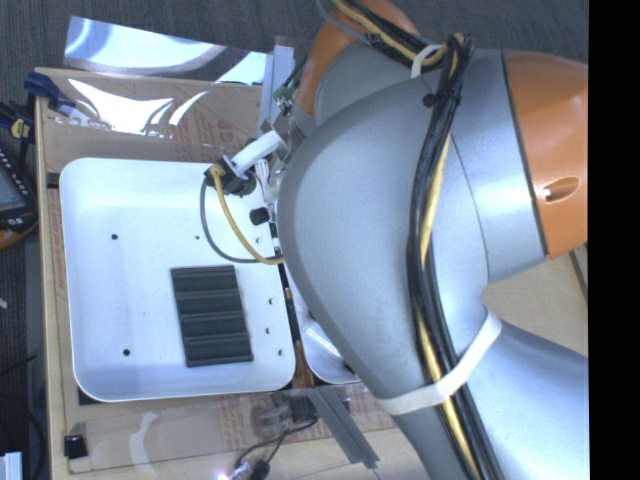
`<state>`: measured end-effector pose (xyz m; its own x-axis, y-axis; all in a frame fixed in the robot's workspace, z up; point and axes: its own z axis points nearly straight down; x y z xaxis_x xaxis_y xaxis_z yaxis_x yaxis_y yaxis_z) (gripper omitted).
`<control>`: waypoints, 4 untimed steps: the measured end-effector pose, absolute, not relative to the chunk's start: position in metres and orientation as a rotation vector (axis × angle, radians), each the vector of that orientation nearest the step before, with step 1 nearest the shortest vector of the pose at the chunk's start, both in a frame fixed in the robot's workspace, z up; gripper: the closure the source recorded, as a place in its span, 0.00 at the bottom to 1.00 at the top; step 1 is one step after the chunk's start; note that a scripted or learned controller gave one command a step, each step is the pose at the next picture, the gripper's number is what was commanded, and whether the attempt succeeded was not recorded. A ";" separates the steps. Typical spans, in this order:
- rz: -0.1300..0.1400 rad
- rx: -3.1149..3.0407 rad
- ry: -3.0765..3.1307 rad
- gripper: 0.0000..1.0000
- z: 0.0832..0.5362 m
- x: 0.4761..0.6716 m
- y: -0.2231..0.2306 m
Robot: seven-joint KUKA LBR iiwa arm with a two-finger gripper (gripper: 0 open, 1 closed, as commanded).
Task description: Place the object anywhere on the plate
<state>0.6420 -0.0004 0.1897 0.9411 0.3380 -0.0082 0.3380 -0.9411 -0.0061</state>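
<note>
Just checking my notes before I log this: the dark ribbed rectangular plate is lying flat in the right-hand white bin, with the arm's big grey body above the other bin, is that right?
Not quite. The camera view shows the dark ribbed plate lying flat in the left-hand white bin, not the right. The arm's grey body is above the other bin.

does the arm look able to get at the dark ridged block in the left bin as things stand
Probably yes. The dark ridged block lies flat and alone in the left bin, nothing over it. The arm looms over the right side, where its tool is hidden.
</note>
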 end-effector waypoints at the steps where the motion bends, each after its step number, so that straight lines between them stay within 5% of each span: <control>1: 0.002 -3.090 -0.566 1.00 0.370 0.609 0.058; 2: 0.017 -3.062 -0.686 1.00 0.189 0.601 0.054; 3: 0.002 -3.117 -0.397 1.00 0.191 0.637 0.028; 4: 0.002 -3.125 -0.323 1.00 0.248 0.628 0.005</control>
